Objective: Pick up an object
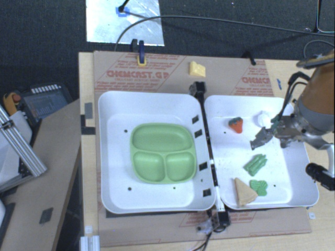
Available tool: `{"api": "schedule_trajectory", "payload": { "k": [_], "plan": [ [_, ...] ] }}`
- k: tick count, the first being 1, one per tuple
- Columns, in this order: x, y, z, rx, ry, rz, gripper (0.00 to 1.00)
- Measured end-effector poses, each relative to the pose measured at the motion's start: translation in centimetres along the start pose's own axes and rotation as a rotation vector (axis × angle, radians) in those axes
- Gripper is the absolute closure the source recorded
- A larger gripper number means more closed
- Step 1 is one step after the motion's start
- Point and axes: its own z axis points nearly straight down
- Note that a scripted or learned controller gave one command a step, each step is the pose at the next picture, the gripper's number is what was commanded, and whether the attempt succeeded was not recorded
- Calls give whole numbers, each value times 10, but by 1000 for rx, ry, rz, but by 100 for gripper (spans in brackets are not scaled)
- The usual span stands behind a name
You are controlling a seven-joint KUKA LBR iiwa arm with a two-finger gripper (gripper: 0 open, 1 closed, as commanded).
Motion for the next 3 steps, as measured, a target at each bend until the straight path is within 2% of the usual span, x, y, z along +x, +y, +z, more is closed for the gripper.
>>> {"api": "schedule_trajectory", "payload": {
  "k": [1,2,3],
  "plan": [
    [0,2,-5,-11,-2,-2,0],
    [6,-3,40,-7,-1,-1,0],
    [7,-8,101,-6,-1,0,0]
  ]
}}
